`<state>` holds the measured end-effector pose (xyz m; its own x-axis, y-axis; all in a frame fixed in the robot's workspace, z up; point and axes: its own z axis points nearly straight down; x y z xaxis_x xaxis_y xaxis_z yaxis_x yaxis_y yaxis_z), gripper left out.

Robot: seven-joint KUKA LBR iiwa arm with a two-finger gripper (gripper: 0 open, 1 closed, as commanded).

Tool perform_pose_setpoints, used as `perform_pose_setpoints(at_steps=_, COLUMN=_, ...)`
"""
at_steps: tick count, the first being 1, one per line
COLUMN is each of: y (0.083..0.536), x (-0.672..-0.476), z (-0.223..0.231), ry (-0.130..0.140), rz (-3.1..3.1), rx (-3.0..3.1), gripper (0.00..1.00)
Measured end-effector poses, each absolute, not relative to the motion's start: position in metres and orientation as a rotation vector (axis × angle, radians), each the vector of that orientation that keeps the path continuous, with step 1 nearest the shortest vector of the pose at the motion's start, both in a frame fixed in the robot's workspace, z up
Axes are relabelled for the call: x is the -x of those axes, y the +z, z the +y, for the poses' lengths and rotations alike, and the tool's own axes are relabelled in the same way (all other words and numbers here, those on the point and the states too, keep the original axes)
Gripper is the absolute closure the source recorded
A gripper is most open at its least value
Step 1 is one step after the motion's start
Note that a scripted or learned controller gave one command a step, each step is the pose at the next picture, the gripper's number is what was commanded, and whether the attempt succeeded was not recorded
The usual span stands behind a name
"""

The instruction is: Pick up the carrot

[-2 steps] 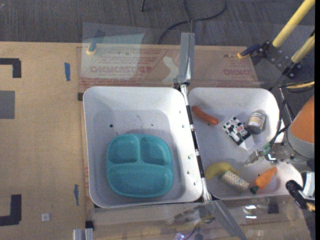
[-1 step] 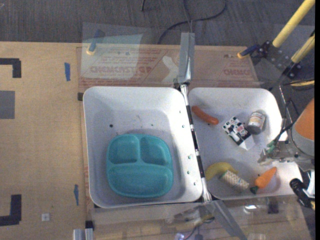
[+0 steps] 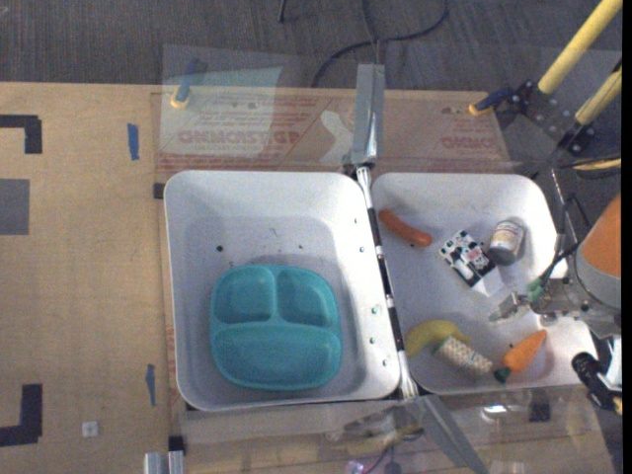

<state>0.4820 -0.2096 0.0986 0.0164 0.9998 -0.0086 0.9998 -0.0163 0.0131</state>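
**A:** Where does the carrot [image 3: 526,350] lie?

**B:** In the right bin [image 3: 464,191], at the lower right of the frame. It rests on the bin floor near the bottom right corner, tilted, with its thick orange end up and to the right and its green tip down and to the left.

**A:** And the arm?

**B:** The arm [image 3: 604,255] comes in from the right edge of the frame, its orange band visible there. The gripper [image 3: 521,302] reaches leftward over the right side of that bin, just above the carrot in the frame. The carrot lies apart from it, not between its fingers.

**A:** How do the fingers stand?

**B:** I cannot tell. The parts at the tip are small and blurred, so their spread is unclear.

**A:** What else shares that bin?

**B:** A banana [image 3: 432,335] at the lower left, touching a pale speckled tube-like item [image 3: 466,355] that points toward the carrot's green tip. A red-orange sausage-shaped item [image 3: 406,227] sits at the upper left. A black-and-white patterned box [image 3: 466,255] lies near the middle, with a small can [image 3: 506,239] just beside it on the right.

**A:** And the left bin [image 3: 197,205]?

**B:** It holds a teal divided plate [image 3: 276,327], lying flat in the lower half. Both bins sit side by side on the bench [image 3: 79,294].
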Motion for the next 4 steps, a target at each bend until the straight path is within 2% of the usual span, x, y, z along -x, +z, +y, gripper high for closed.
perform_pose_setpoints(at_steps=1, y=0.087, x=-0.481, z=-0.176, ry=0.003, rz=2.256, rx=-2.175, gripper=0.00)
perform_pose_setpoints(at_steps=2, y=0.098, x=-0.481, z=-0.179, ry=0.003, rz=2.245, rx=-2.176, gripper=1.00)
perform_pose_setpoints(at_steps=3, y=0.098, x=-0.481, z=-0.179, ry=0.003, rz=2.245, rx=-2.176, gripper=0.00)
perform_pose_setpoints(at_steps=4, y=0.122, x=-0.480, z=-0.184, ry=0.000, rz=2.283, rx=-2.155, gripper=0.00)
